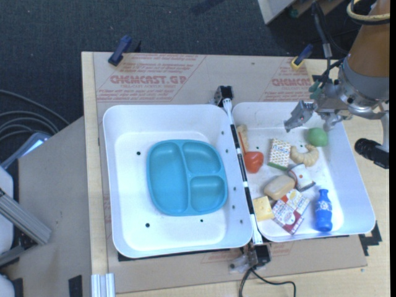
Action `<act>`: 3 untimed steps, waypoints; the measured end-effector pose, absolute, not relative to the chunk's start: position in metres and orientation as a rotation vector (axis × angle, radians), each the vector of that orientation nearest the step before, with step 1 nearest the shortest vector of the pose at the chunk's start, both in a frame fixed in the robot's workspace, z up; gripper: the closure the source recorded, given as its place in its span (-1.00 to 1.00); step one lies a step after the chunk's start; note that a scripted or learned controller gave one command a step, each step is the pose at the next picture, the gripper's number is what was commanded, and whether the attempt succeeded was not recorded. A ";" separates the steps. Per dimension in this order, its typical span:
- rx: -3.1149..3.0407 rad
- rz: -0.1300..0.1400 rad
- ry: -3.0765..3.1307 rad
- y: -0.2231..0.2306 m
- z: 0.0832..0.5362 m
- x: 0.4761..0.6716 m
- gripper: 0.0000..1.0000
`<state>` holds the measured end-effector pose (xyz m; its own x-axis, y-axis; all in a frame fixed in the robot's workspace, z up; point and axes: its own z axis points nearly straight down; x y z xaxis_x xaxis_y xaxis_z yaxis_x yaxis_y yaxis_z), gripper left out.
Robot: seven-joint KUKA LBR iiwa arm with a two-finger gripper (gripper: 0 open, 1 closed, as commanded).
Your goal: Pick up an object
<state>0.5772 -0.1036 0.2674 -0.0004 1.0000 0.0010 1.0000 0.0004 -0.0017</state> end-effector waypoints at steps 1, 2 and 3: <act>-2.222 0.001 -2.220 -0.168 0.084 0.556 -1.00; -2.223 -0.001 -2.221 -0.168 0.095 0.557 1.00; -2.223 -0.001 -2.221 -0.168 0.094 0.556 -1.00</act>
